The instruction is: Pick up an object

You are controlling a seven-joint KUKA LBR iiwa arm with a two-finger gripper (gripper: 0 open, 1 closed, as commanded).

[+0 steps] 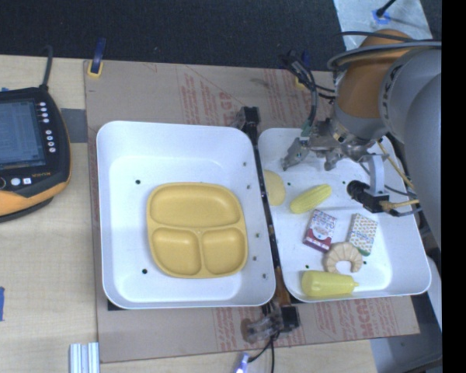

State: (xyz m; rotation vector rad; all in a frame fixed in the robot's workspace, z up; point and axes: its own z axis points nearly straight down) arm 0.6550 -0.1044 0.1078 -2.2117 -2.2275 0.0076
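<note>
Gripper seen at upper part of right bin, fingers spread apart, nothing clamped. Below it, in right bin: corn cob, red packet, green-white packet, croissant, yellow bottle. Yellow divided tray placed in left bin. Tablet at left edge, on counter.

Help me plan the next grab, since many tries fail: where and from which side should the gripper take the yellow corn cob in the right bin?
Grip the corn cob across its middle, coming straight down from above. It lies flat and slanted on the right bin, long and narrow, so closing across the short width should fit best. Its sides look free; the red packet lies apart below it.
</note>
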